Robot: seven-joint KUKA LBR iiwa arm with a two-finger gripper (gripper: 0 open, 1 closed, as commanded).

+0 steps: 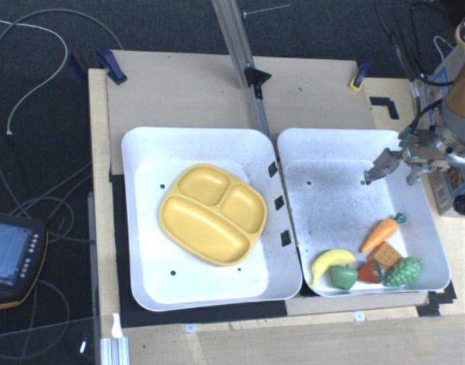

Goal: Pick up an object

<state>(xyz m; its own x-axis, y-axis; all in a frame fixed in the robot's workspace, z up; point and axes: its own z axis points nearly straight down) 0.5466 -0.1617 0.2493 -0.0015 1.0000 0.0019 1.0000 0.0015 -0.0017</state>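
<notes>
Toy foods lie in the near right corner of the right bin (331,196): an orange carrot (379,234), a yellow banana (329,262), a green apple (342,277), a small red piece (367,272), a tan waffle-like piece (386,255) and a bunch of green grapes (403,271). My gripper (390,177) hangs over the bin's far right part, well behind the carrot. Its fingers are spread open and hold nothing.
The left bin (141,204) holds a yellow divided plate (213,214). A metal post (236,29) rises behind the seam between the bins. Cables lie on the floor to the left, by a tablet (7,257).
</notes>
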